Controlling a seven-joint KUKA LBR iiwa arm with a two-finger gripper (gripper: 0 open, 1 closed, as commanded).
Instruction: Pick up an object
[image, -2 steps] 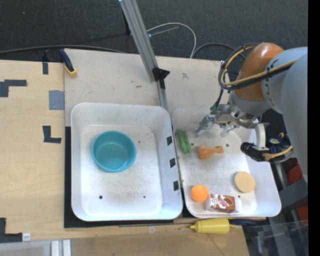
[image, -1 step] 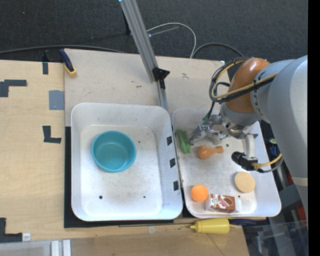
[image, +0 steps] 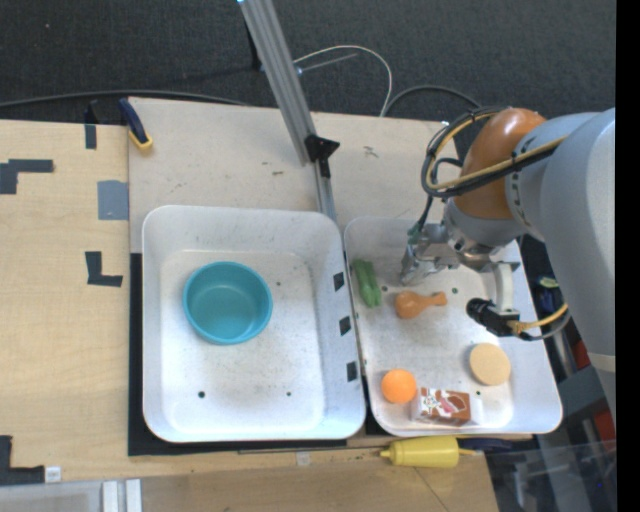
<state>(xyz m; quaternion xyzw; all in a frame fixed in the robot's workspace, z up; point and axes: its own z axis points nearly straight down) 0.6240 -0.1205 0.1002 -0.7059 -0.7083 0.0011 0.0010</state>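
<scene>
My gripper (image: 413, 267) reaches down into the right bin (image: 540, 400) near its back, just above a tan drumstick-shaped toy (image: 417, 303). A green pickle-like piece (image: 367, 282) lies to the left of it. Toward the bin's front sit an orange ball (image: 399, 386), a brown and white packet (image: 443, 405) and a round tan biscuit (image: 489, 364). The fingers point down and nothing shows between them; their spacing is too small to judge.
The left bin (image: 170, 400) holds a teal bowl (image: 228, 302). A yellow mustard bottle (image: 430, 453) lies on the bench in front of the right bin. A grey pole (image: 290, 90) slants over the back of the bench. Black cables hang by the wrist.
</scene>
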